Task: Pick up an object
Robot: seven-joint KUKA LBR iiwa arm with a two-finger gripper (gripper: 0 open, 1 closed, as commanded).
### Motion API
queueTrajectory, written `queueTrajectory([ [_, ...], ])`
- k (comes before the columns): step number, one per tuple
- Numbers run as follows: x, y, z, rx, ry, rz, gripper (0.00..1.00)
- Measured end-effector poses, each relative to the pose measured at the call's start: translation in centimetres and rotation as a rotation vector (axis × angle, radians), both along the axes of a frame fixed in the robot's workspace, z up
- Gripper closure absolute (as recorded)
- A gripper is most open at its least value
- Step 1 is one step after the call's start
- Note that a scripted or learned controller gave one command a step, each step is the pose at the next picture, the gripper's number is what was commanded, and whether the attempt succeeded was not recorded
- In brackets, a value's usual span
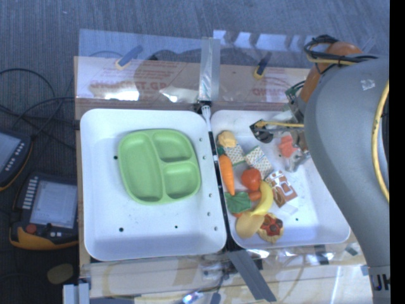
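Toy foods crowd the left half of the right bin (323, 223). An orange carrot (226, 173) lies along its left wall, with a red tomato (250, 178), a yellow banana (264, 200) and a green leafy piece (237, 202) beside it. Two pale checkered pieces (257, 159) and a cream lump (225, 138) sit farther back. A small red-and-white carton (282, 189) lies right of the tomato. My gripper (295, 159) hangs over the bin's back right part, under the big grey arm. A small orange-red piece (286, 145) sits right by it; whether it is gripped is unclear.
The left bin (101, 233) holds a green divided plate (158, 165). A yellow rounded piece (245, 225) and a red-topped round piece (271, 228) lie near the right bin's front wall. The grey arm covers the right bin's right side.
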State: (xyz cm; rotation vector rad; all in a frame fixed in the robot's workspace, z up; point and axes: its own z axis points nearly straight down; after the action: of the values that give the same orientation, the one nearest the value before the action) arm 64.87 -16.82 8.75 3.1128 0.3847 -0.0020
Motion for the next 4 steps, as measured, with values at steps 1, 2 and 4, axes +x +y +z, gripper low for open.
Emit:
queueTrajectory([
  [1, 0.1, 0.1, 1.0, -0.003, 0.001, 0.012, 1.00],
  [2, -1.5, 7.0, 10.8, 0.005, 0.004, -0.028, 1.00],
  [4, -13.6, -5.5, 13.8, 0.005, 0.005, -0.046, 1.00],
])
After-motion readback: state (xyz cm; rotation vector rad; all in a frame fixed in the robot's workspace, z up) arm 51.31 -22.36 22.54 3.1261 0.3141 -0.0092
